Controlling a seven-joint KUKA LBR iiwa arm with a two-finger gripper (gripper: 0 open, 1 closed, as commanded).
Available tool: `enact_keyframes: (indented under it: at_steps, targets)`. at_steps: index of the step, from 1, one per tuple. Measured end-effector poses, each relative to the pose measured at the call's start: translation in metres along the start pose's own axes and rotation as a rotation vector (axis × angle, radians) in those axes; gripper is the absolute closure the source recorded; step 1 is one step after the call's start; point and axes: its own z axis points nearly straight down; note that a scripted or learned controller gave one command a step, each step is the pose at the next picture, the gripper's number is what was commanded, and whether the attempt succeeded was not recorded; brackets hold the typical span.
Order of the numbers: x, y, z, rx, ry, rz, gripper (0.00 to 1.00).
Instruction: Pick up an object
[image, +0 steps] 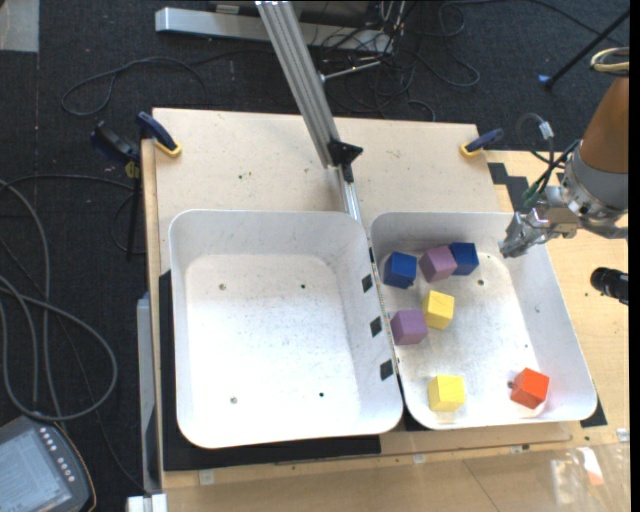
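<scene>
Seven small blocks lie scattered in the right-hand bin, any of which could serve as the object to pick up. Closest to the gripper is a blue block near the bin's far wall, touching a purple block on its left, which in turn sits just beside a second blue block; the three form a short row running left to right. Below them, toward the middle of the bin, a yellow block rests against another purple block. Near the front edge lie a second yellow block and, well apart at the front right corner, an orange block. The gripper hangs over the bin's upper right rim, at the end of the grey arm that reaches in from the right; nothing is seen between its fingers, and whether they are spread or closed cannot be told at this size. From the gripper, the nearest blue block lies a short way to the left and slightly toward the front, so the coming move probably calls for a small shift leftward and a descent. The blocks look roughly cubic, with no clear long axis. The left-hand bin sits alongside, sharing a central divide. Both bins rest on a pale bench.
</scene>
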Motion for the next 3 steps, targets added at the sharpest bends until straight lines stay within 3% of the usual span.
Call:
enact_keyframes:
  at_steps: [3]
  targets:
    - [0.159,0.025,-0.006,0.002,0.002,-0.005,1.00]
